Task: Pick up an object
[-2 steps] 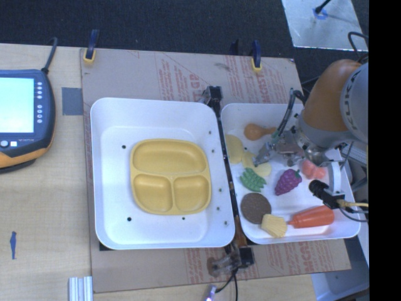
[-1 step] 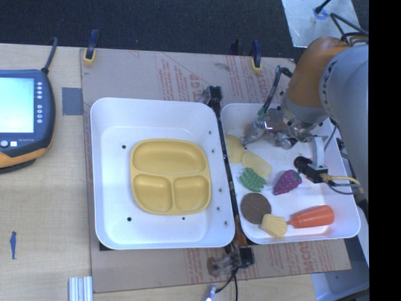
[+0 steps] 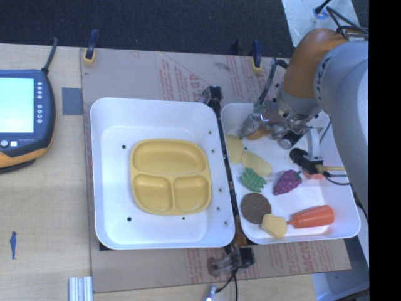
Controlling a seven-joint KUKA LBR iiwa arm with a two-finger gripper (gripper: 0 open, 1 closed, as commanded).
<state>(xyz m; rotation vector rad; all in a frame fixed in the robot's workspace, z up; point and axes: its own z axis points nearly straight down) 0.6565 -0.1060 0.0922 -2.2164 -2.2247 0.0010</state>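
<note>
Tool (image 3: 270,125) low in the right bin (image 3: 348,226)
Grip state unclear; it should settle squarely over one toy before closing.

The bench (image 3: 44,218) is pale wood, and a sheet of brown cardboard (image 3: 156,74) lies flat over most of it, held at the bench's far edge by clamps (image 3: 91,49). Two shallow white bins sit side by side on the cardboard, the left bin (image 3: 100,168) touching the right bin (image 3: 338,224) along their shared edge. A handheld control pendant (image 3: 22,118) with a pale screen rests on the bare wood near the bench's left edge.
</note>
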